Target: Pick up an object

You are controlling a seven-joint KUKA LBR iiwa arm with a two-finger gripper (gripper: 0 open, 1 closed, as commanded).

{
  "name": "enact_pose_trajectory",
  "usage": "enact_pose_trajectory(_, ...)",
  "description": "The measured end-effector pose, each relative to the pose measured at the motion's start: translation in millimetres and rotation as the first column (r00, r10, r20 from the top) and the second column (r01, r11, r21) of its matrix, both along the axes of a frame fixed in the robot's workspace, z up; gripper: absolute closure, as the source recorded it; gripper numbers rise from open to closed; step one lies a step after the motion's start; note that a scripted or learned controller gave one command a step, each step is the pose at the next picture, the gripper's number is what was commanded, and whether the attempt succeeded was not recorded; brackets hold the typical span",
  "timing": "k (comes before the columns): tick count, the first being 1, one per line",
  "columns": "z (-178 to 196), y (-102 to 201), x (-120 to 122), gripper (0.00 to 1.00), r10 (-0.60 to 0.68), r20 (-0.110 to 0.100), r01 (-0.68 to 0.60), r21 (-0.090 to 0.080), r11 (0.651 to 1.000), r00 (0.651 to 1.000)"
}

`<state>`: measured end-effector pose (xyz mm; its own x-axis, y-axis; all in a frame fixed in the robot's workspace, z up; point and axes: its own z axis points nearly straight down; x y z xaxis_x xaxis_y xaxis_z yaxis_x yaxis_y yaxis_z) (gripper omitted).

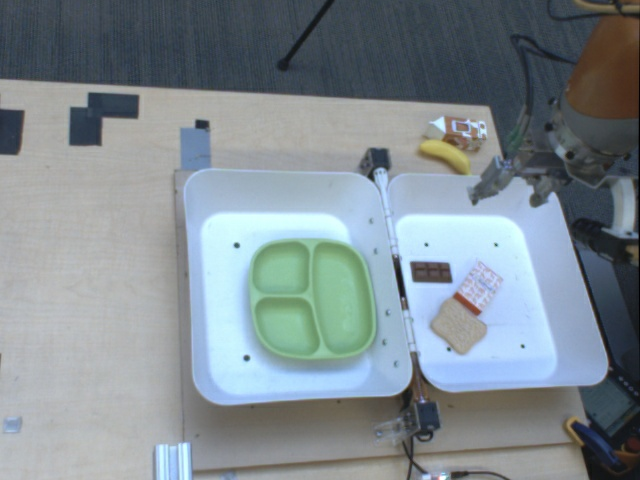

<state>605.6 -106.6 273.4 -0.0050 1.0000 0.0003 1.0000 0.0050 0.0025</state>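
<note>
In the right bin (540,363) lie a brown chocolate bar (431,272), a red-and-white patterned packet (478,287) and a tan slice of bread (460,325). The left bin (205,298) holds a green divided plate (311,299). My gripper (515,182) hangs over the right bin's far edge, above and to the right of the three items, and is open with nothing between its fingers. The orange band and grey wrist (603,78) rise behind it at the upper right.
A yellow banana (444,154) and a small orange-and-white carton (462,128) lie on the bench beyond the right bin. Black clamps sit at the bins' joint, far (376,160) and near (424,417). Dark tape patches (100,116) mark the bench's left.
</note>
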Motion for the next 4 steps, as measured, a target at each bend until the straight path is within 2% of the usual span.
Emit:
enact_pose_trajectory(1, -173.3, 25.2, -3.4, 0.0, -0.001, -0.005, 0.001, 0.001, 1.0, 1.0)
enact_pose_trajectory(2, -186.6, 16.3, -72.7, 0.0, -0.004, 0.004, 0.004, -0.001, 1.0, 1.0)
enact_pose_trajectory(3, -174.8, 16.7, -70.2, 1.0, -0.003, 0.011, 0.003, -0.001, 1.0, 1.0)
enact_pose_trajectory(4, -174.9, 16.7, -70.3, 0.0, -0.002, 0.01, 0.002, -0.001, 1.0, 1.0)
